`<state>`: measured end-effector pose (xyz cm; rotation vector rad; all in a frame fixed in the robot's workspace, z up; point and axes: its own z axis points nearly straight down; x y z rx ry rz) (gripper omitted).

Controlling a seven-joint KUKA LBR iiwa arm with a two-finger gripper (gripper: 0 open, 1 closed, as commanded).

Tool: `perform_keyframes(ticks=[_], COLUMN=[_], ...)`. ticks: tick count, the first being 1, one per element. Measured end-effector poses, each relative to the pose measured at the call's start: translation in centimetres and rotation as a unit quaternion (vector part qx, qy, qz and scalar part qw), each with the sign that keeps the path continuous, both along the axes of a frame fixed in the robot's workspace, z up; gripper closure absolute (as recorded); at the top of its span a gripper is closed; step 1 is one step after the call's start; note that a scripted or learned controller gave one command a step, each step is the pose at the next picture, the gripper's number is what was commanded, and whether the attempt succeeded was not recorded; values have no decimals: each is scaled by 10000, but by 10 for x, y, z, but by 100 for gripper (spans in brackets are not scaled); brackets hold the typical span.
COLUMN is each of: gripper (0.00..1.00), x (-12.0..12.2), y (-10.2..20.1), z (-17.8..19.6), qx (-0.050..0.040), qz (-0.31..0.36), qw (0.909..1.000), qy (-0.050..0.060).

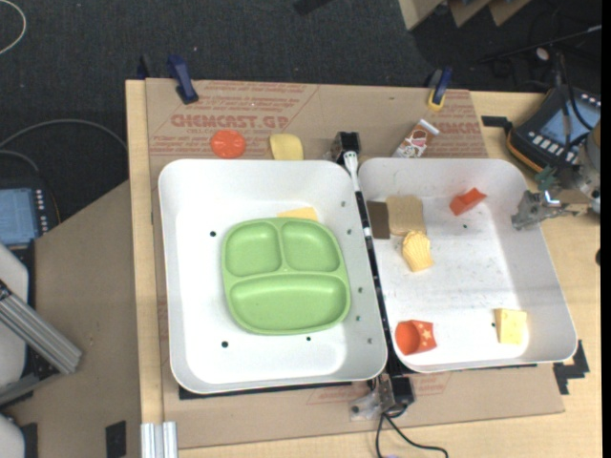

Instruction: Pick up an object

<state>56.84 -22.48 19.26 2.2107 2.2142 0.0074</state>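
The claw (531,210) hangs at the right bin's (544,284) far right rim; I cannot tell how it stands or whether it grips anything. Just left of it lies a small orange block (467,200); further left, a ridged yellow piece (416,252).

Red print reading "CHEMCAST GP" runs across the brown board (248,113) behind the bins.

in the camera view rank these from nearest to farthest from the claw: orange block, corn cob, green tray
Measured from the claw at the right bin's right rim:
1. orange block, upper part of the right bin, just left of the claw.
2. corn cob, left side of the right bin.
3. green tray, middle of the left bin.
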Motion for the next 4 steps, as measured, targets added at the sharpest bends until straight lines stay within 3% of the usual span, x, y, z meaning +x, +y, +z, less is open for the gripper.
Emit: perform_keyframes(ticks=[1,2,3,4], gripper=[0,0,0,100], x=[-3,64,97,100], y=[1,41,21,18], z=[-7,10,-114,-95], qx=[24,13,70,15], qz=[-6,23,-3,6], qw=[10000,10000,9999,10000], qy=[55,22,105,40])
